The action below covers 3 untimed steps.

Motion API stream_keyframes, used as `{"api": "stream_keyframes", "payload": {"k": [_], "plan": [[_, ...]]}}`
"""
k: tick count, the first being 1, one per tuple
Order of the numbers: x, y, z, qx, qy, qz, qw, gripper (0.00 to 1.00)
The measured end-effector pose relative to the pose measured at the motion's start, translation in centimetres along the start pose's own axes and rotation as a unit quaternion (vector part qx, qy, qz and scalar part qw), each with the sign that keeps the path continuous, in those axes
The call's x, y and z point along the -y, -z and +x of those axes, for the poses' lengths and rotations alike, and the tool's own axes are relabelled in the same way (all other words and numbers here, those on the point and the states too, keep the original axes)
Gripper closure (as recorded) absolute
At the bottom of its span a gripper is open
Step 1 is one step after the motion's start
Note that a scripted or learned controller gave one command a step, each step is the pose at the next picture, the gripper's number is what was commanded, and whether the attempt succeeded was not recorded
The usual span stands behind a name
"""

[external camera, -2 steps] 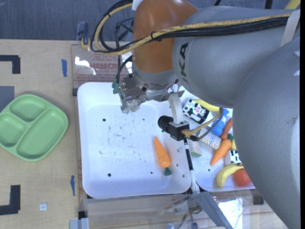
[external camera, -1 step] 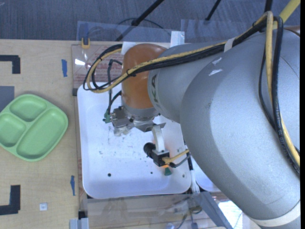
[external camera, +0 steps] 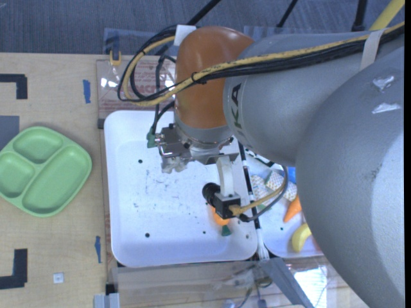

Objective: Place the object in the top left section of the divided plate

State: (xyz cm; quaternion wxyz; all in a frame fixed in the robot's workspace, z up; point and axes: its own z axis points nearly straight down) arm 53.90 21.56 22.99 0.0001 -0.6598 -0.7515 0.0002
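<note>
The green divided plate [external camera: 43, 170] lies on the wooden bench at the far left, outside the bins; its sections hold nothing. My gripper [external camera: 172, 163] hangs low over the middle of the left white bin [external camera: 128, 236], well to the right of the plate. A small orange object with a green tip [external camera: 222, 222] lies near that bin's front right corner, partly hidden by the robot's wrist parts, down and to the right of the gripper. I see nothing held by the gripper.
The right bin [external camera: 276, 242] holds an orange carrot-like piece [external camera: 292, 210], a yellow piece [external camera: 300, 237], a blue item [external camera: 291, 174] and a netted item [external camera: 264, 185]. The bulky arm covers most of that bin. Bare wood lies between plate and left bin.
</note>
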Motion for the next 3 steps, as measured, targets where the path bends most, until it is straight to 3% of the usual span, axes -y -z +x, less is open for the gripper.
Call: {"api": "stream_keyframes", "payload": {"k": [1,2,3], "plan": [[-0.03,0.97,0.13,0.0,0.001,0.0,1.0,1.0],[-0.01,0.95,0.15,0.0,0.001,0.0,1.0,0.0],[-0.01,0.95,0.15,0.0,0.001,0.0,1.0,0.0]]}}
